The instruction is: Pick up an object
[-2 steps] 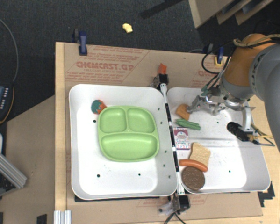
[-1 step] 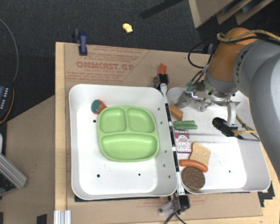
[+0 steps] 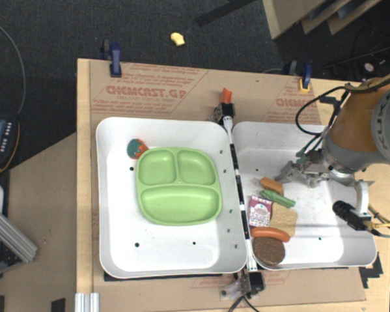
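Brown board covers the worktop [image 3: 185,93], and on it two shallow white plastic bins sit side by side: the left bin [image 3: 112,245] with a pale green three-part tray [image 3: 178,186] and a small red-and-green toy [image 3: 137,148] just beside the tray's far left corner, and the right bin [image 3: 346,251] with the pile to be picked from. That pile lies against the right bin's near left side: a tan slice like toast [image 3: 284,219], a round brown disc [image 3: 269,251], a pink carton [image 3: 260,211], a red sausage shape [image 3: 270,234], a green strip [image 3: 279,199] and an orange oblong [image 3: 271,185], several touching or overlapping.

I judge the arm to be mid-approach. A good pick would aim for an outlying piece (the orange oblong looks freest) and come down squarely so neighbours are not dragged.

Grey-and-orange arm bulk [image 3: 366,128] hangs over the right bin's far part, and the gripper [image 3: 305,172] shows as a tangle of metal near the orange oblong; I cannot tell how far apart its tips stand, nor see anything held. What the pink carton's print says is too small to read.
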Robot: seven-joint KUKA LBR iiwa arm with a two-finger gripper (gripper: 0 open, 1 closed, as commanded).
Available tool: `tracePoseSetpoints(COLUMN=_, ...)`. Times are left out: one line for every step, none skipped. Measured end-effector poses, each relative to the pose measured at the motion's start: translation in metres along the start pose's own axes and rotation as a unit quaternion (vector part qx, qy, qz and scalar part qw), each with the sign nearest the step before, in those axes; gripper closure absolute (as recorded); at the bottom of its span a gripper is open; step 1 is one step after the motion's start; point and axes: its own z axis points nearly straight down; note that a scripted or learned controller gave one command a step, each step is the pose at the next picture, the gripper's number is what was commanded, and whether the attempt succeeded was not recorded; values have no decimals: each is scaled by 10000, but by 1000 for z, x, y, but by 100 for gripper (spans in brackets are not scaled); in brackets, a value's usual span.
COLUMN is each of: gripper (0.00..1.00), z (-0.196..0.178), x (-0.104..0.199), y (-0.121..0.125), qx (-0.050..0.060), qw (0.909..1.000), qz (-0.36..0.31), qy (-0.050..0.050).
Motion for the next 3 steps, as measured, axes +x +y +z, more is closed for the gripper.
tracePoseSetpoints(gripper=0, z=-107, x=89, y=-3, qx=-85, qw=9999, qz=-88, qy=19)
tracePoseSetpoints(gripper=0, z=2, x=63, y=-17, qx=-29, qw=10000, qz=-18, qy=28)
tracePoseSetpoints(gripper=0, z=-5, x=57, y=-60, qx=-102, qw=9999, qz=-22, qy=2)
